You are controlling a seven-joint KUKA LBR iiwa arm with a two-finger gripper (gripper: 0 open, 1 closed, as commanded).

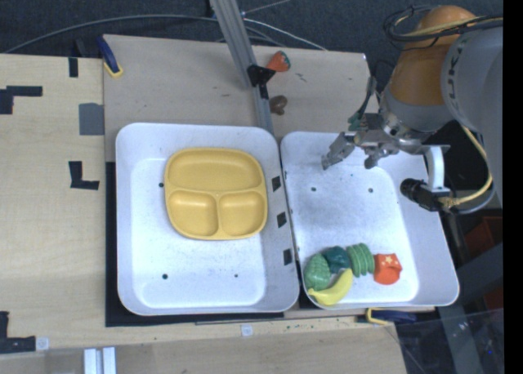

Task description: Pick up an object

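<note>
my gripper (353, 158) hangs over the far end of the right bin (425, 282), jaws spread open, nothing in them. the toys sit in a row at the near edge: yellow banana (333, 289), green veggie (357, 259), red piece (387, 269). they look like light, stiff, slick plastic. banana's long axis slants left-near to right-far, so i'd pinch across its middle.

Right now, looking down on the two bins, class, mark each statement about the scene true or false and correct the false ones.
1. The yellow three-compartment plastic tray lies in the left white bin. True.
2. The hand holds the small red toy. False: it is open above the right white bin, holding nothing.
3. The green ribbed toy sits beside the red toy. True.
4. The yellow banana-shaped toy rests on the tray. False: it is in the right bin.
</note>
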